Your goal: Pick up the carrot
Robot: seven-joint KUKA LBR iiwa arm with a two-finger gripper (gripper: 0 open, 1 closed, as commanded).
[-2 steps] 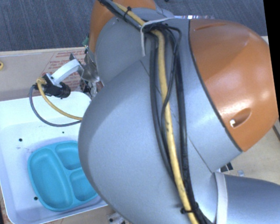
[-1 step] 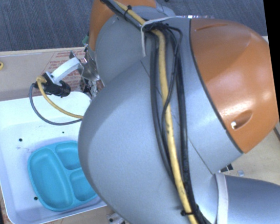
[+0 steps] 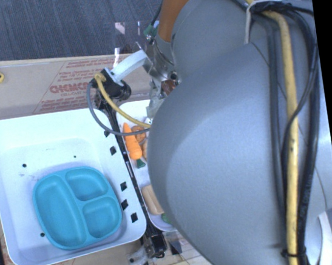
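The carrot (image 3: 133, 144) lies in the right bin (image 3: 133, 110), close against the wall that this bin shares with the left bin (image 3: 13, 181). Its long axis runs up and down the picture, roughly along that wall; which end is the tip cannot be made out. The gripper (image 3: 162, 80) sits above the carrot in the view, near the bin's far rim, but the grey arm (image 3: 230, 150) covers so much of it that neither its fingers nor their spread can be told, so the carrot's place relative to them stays uncertain. Nothing shows the carrot being held. A blue divided tray (image 3: 75, 206) rests in the left bin. A tan object (image 3: 152, 201) lies below the carrot, beside the arm.
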